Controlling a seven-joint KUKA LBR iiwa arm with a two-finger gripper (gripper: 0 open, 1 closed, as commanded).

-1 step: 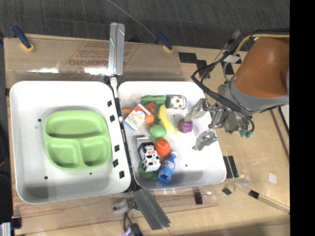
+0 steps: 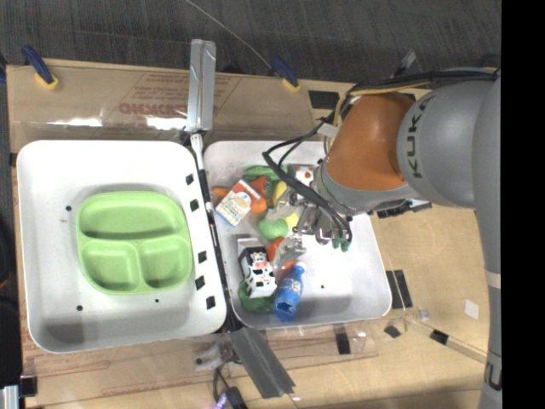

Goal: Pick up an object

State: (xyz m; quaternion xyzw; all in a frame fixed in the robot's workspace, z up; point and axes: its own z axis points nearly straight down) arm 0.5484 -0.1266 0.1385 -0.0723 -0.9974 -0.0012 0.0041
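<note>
The right bin (image 2: pixel 362 271) holds a heap of small toys along its left side: an orange and white carton (image 2: pixel 237 204), a green piece (image 2: pixel 274 227), a black and white cow figure (image 2: pixel 259 270), a blue bottle (image 2: pixel 289 292) and a green item (image 2: pixel 255 303) at the front. My gripper (image 2: pixel 298 228) hangs low over the middle of this heap, beside the green piece and above the blue bottle. The arm's orange band and cables cover the bin's back right part.
The left bin (image 2: pixel 43 228) carries a green divided tray (image 2: pixel 134 240) with three compartments. A metal bar (image 2: pixel 201 83) stands at the back between the bins. Brown cardboard lies under both bins, with blue clamps (image 2: pixel 41 66) at the back edge.
</note>
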